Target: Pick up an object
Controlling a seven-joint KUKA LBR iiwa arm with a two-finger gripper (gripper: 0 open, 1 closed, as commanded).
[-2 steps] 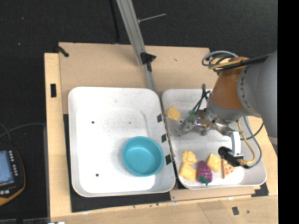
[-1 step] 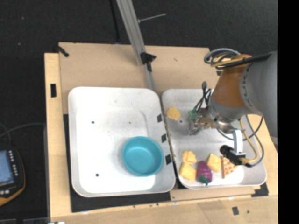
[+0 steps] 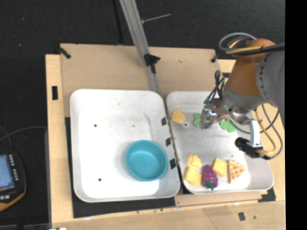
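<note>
Green toy (image 3: 225,125) lay in the right bin (image 3: 192,99), upper middle, long axis roughly left-right; its shape was mostly hidden. The arm (image 3: 247,78) reached in from the right, wrist tipped down over it. The gripper (image 3: 206,120) sat directly on the green toy, green showing on both sides. Couldn't tell whether it was clamped or released. Blue bowl (image 3: 145,159) was in the left bin (image 3: 96,109).

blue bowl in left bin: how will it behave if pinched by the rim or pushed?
The blue bowl sits upright, mouth up, on the left bin's flat floor, so it likely slides when pushed rather than rolling. It looks like thin, stiff plastic: probably light. A one-sided rim pinch may tilt it.
</note>
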